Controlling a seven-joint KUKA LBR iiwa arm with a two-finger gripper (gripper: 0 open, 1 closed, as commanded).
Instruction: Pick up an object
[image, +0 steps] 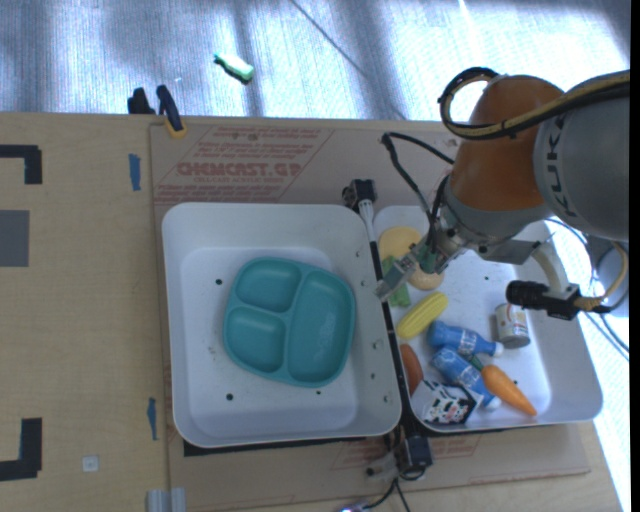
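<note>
My gripper (398, 275) hangs low over the left edge of the right bin (570, 400), next to the divider between the bins. A small green piece (402, 296) lies just under it, and a round yellow item (400, 241) sits right behind it. Below them lie a yellow corn cob (421, 314), two blue bottles (463, 340) (455, 368), an orange carrot (508, 391), a small tin can (512, 325), a black-and-white toy (447, 405) and a red-orange piece (411, 368) by the bin's left wall. I see nothing held.
The left bin (190, 300) holds a teal divided plate (290, 321). The grey arm with its orange band (510, 130) covers the right bin's far side. Black cables (405, 165) loop near the wrist. A black clamp (357, 192) sits on the divider's far end.
</note>
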